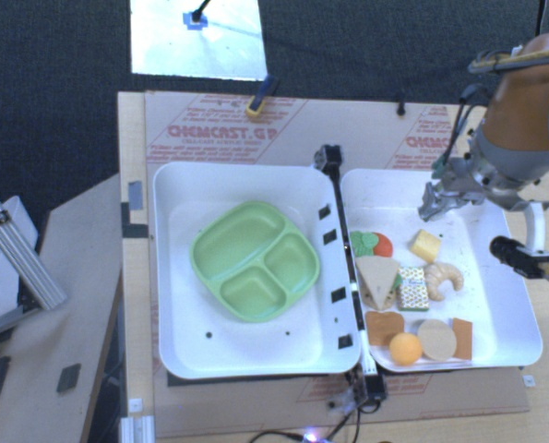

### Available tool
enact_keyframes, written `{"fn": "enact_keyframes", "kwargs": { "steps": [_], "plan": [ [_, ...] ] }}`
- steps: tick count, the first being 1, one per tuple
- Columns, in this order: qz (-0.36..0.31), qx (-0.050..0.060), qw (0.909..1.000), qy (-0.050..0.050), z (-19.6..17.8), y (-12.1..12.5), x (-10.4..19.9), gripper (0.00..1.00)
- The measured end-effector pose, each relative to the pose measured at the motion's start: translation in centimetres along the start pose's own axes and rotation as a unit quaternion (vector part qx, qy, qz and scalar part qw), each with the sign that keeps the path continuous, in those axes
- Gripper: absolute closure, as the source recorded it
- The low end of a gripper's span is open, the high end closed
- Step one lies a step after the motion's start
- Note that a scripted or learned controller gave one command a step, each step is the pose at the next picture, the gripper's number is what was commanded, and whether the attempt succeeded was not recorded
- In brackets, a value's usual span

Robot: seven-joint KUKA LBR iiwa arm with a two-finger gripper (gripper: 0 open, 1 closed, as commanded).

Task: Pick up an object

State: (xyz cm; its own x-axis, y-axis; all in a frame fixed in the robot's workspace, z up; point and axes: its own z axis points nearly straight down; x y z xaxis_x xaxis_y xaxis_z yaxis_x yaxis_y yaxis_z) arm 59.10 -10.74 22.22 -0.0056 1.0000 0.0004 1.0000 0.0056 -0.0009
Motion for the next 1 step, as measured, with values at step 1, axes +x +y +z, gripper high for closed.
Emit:
{"fn": "enact_keyframes", "kwargs": {
  "steps": [1],
  "plan": [
    [0.0,0.0,1.0,0.0,-0.87,-3.81,4.4,1.0]
  ]
}}
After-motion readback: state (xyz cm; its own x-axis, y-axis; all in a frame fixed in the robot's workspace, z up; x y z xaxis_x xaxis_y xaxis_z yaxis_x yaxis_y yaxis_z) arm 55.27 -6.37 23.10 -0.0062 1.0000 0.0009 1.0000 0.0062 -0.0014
